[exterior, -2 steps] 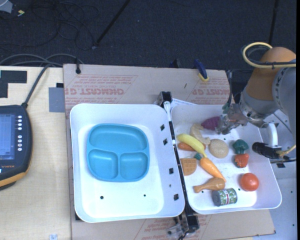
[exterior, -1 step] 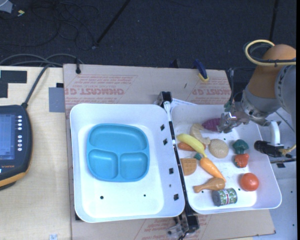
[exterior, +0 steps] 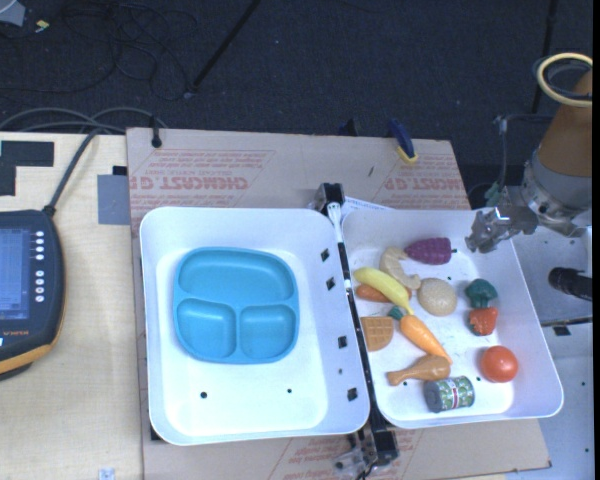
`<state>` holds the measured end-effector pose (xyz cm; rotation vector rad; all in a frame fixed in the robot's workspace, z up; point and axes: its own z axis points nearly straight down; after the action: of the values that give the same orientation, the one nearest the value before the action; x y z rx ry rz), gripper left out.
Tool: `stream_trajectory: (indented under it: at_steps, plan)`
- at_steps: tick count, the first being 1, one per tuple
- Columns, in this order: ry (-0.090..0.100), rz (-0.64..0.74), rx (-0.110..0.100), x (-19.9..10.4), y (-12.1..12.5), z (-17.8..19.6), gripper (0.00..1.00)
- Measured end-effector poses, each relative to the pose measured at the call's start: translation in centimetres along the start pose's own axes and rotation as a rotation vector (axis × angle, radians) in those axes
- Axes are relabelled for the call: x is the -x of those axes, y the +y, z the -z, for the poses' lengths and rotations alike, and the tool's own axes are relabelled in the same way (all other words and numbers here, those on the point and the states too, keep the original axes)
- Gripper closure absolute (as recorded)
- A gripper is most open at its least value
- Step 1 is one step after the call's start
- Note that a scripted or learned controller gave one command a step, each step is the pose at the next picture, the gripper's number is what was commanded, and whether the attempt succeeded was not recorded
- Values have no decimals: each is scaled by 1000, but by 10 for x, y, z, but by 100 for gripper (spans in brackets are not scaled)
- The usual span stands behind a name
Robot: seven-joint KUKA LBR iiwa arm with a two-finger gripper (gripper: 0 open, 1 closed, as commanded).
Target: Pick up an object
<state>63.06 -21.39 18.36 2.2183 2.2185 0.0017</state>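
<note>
Gripper (exterior: 488,230) is hovering at the right bin's (exterior: 540,393) far edge (opening indiscernible); descending squarely over the purple eggplant (exterior: 428,251) is advisable.

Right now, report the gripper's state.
Gripper: above the right bin's far edge, nothing seen between its fingers; open or shut cannot be told.

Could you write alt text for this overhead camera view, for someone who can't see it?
A robot gripper hovers at the upper right edge of the right bin, which holds toy foods including a banana, a carrot and a tomato. The left bin holds a blue divided plate.
</note>
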Motion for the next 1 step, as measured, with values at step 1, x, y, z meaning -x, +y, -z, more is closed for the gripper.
stream_trajectory:
  at_steps: [1]
  plan:
    - [5, 5, -5, -72, -48, 56, 100]
